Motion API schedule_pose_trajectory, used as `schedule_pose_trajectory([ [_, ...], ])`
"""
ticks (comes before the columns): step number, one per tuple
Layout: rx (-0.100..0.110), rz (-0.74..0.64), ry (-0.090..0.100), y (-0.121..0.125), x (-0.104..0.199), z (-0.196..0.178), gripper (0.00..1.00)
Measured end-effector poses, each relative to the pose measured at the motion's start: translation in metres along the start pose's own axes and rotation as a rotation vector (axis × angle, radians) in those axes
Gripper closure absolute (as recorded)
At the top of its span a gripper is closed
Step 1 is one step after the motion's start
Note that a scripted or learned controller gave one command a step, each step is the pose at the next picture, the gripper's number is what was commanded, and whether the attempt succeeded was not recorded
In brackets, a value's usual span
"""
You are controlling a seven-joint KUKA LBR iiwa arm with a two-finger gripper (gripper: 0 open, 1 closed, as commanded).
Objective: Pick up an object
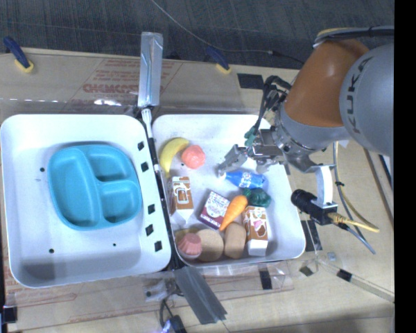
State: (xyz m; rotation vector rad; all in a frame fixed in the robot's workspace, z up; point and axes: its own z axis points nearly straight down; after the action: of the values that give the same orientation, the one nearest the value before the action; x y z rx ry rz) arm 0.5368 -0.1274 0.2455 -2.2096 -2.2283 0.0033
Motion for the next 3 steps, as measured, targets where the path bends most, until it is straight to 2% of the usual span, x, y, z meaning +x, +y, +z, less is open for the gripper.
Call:
schedule_pose_trajectory([
  [1,0.002,-0.135,0.001,-0.061,-0.010,0.144,0.00],
  [2,-0.004,-0.439,-0.002,-0.041,-0.017,0.154,0.00],
  [3,-0.002,-0.038,-0.001,-0.007,0.032,0.146,0.00],
])
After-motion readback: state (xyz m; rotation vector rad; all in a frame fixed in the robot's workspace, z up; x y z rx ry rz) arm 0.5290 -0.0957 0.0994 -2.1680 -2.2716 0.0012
